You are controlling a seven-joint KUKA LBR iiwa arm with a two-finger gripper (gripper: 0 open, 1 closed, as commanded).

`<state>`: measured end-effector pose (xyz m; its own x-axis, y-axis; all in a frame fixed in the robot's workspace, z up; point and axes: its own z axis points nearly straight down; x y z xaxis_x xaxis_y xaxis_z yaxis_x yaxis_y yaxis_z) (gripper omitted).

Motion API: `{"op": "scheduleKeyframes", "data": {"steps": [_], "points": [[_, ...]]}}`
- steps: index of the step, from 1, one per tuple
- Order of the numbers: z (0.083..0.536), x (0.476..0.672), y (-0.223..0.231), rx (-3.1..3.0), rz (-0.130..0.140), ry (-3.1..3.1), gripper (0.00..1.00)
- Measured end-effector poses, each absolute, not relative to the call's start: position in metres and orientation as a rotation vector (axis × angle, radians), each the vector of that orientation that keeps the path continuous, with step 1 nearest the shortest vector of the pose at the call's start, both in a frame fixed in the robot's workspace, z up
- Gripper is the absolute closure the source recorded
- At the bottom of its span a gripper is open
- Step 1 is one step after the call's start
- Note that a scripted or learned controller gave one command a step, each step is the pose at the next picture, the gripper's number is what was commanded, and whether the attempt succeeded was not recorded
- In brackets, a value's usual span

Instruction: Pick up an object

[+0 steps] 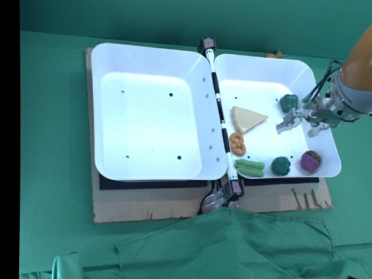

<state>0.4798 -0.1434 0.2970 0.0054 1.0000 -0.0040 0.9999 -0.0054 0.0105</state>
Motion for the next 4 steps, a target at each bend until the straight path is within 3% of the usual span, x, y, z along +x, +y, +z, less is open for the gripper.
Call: {"op": "scheduleKeyframes", "data": {"steps": [1, 2, 3, 4], "points": [[0.305, 0.481, -0.143, 2.221, 0.008, 2.206, 1.0], [0.319, 0.477, -0.168, 2.222, 0.003, 2.211, 1.0], [0.369, 0.476, -0.183, 2.218, 0.006, 2.208, 1.0], [0.374, 0.495, -0.187, 2.218, 0.003, 2.212, 1.0]]}}
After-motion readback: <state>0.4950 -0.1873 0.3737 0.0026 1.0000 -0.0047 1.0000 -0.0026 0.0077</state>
